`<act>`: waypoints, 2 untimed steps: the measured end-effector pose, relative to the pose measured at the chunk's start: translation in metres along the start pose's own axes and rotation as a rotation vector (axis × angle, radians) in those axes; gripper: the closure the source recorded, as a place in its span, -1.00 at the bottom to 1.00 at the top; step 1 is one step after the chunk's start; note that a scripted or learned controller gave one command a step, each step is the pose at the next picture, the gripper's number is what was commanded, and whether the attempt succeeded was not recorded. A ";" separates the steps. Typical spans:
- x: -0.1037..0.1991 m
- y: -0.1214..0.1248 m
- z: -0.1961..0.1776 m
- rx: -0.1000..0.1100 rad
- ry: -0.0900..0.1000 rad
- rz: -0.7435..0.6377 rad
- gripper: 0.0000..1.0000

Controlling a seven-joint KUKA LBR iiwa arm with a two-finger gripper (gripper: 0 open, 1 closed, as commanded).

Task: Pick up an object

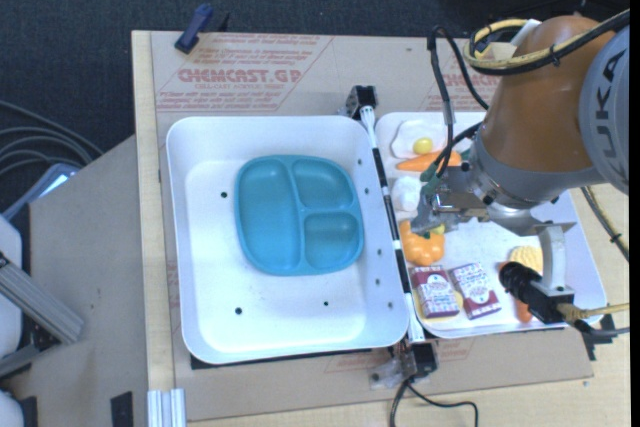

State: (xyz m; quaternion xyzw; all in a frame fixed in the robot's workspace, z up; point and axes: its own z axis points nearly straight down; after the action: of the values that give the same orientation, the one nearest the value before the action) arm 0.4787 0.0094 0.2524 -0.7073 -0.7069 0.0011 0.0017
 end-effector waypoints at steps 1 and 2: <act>-0.002 0.000 0.001 0.000 0.000 0.001 1.00; 0.002 0.000 0.002 0.000 0.000 0.000 1.00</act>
State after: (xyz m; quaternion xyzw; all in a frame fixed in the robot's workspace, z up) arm 0.4787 0.0111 0.2507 -0.7072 -0.7070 0.0012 0.0016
